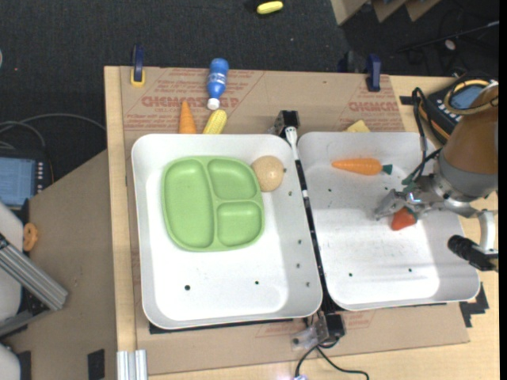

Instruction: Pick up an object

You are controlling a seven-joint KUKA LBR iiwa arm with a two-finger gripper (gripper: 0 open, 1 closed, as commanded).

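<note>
Nearest the lens, the plywood-coloured surface [119,212] carries two shallow white bins side by side. Left white bin [158,291] holds a pale green three-compartment plastic tray [212,203], with a tan rounded potato-like object [268,172] touching the tray's upper right corner. Right white bin [372,279] holds a long orange toy carrot with a green tip [358,165] near its far wall and a small red wedge-shaped object [404,220] towards its right side.

Reaching in from the right, the grey arm with an orange band [471,153] has its wrist low over the right bin, and the two-finger gripper [398,205] sits at the bin floor just beside the red wedge, apparently touching it. Whether the jaws are spread or closed cannot be told here, nor whether anything sits between them.

Beyond the bins, on the far strip of the surface, lie a blue-and-white toy bottle [216,82], a small orange cone-shaped piece [186,119] and a short yellow corn-like piece [215,121].

By my reading, the grasp attempt is in hand, with the red wedge the likely target. Next comes a firm close on it, then a straight lift to test the hold.
</note>
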